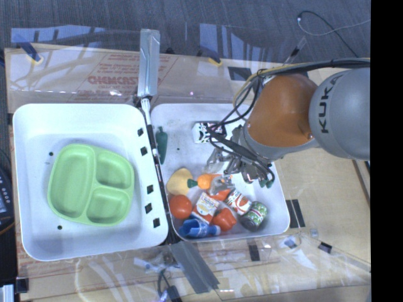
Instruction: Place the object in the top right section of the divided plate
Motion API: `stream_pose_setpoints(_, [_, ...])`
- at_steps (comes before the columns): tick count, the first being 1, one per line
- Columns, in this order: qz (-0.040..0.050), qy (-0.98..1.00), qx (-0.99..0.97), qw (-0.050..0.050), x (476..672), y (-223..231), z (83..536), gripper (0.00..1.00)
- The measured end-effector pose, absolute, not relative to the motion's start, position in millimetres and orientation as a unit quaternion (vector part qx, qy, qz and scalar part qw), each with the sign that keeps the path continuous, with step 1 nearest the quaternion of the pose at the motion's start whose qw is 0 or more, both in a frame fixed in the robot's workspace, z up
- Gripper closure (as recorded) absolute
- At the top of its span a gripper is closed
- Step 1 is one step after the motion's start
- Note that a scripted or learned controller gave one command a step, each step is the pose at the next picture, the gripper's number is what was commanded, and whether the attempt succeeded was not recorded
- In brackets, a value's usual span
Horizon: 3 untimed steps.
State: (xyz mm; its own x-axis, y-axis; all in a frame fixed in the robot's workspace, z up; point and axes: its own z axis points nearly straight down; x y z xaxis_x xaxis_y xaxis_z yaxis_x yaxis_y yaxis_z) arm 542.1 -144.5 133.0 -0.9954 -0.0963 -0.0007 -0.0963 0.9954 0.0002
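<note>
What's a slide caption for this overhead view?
Gripper over the toys in the right bin; green plate waits in the left bin.

Your desk (327, 187) carries two white bins side by side: the left bin (38, 124) toward nine o'clock, the right bin (182, 115) just beside it toward three o'clock.

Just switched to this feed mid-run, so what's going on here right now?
The grey KUKA arm reaches in from the right, its tool down over the pile of toy food in the right bin. I can't tell if it has gripped anything. The green divided plate sits in the left bin with nothing in its sections, so the placing step isn't done yet.
</note>
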Motion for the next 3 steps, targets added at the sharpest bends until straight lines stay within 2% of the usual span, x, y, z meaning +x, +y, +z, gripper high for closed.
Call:
stream_pose_setpoints(1, [-0.0019, 0.985, -0.175, 0.003, 583.5, -211, 273, 1.0])
stream_pose_setpoints(2, [0.0008, 0.991, -0.132, -0.002, 495.0, -209, 183, 1.0])
stream_pose_setpoints(3, [0.0012, 0.921, -0.389, -0.001, 511.3, -160, 155, 1.0])
